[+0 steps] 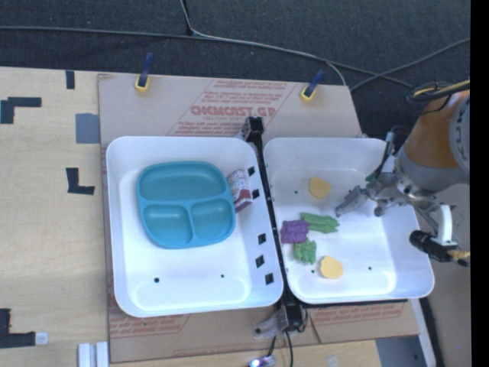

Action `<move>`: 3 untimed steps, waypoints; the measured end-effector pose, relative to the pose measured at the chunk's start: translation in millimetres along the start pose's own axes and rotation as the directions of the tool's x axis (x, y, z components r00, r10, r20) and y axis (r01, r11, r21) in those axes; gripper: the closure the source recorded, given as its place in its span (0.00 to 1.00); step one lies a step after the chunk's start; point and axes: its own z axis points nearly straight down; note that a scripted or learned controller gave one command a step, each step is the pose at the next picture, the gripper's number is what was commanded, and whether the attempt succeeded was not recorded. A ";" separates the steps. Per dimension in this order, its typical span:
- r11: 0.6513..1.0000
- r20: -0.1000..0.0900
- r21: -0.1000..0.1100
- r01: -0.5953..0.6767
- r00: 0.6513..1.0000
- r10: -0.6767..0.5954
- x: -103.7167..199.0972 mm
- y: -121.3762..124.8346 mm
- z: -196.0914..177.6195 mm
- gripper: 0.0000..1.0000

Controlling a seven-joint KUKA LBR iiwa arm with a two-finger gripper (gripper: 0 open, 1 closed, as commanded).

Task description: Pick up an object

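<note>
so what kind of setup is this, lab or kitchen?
Most likely a robot lab pick bench, not a kitchen: two white bins clamped onto cardboard, toy food and a teal tray as test items, cables across the dark floor, arm's gripper over the right bin.

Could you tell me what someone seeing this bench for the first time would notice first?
Probably the blue divided tray, lying flat and taking up much of the left bin. Next, the small bright pieces scattered in the right bin: two yellow discs, a purple piece and green pieces. The gripper reaches in from the right, above that bin.
</note>
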 end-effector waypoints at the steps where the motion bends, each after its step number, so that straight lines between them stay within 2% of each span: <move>1: 1.000 0.001 -0.004 0.001 1.000 -0.001 0.1 1.2 -12.9 1.00; 2: 1.000 0.003 -0.011 0.000 1.000 0.000 -5.7 2.5 -74.7 1.00; 3: 1.000 0.002 -0.011 0.000 1.000 0.000 -5.4 3.5 -120.4 1.00</move>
